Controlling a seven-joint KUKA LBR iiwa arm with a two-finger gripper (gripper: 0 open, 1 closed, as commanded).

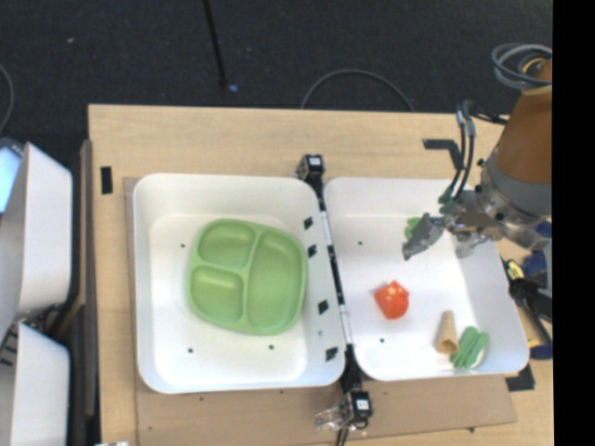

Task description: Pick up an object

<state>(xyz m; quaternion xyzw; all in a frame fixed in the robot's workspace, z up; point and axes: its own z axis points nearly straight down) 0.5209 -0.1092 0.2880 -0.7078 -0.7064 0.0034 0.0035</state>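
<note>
Hand point(420, 236), grip state unclear, hovers above upright-looking red pepper point(392, 300).

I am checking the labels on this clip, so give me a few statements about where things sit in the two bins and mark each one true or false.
1. The green divided plate lies in the left bin. True.
2. The red object rests on the green divided plate. False: it lies on the floor of the right bin.
3. The pincer is over the right bin. True.
4. The pincer grips the red object. False: the red object lies apart from it, nearer the camera.
5. A green item lies beside a tan item in the right bin's near right corner. True.
</note>
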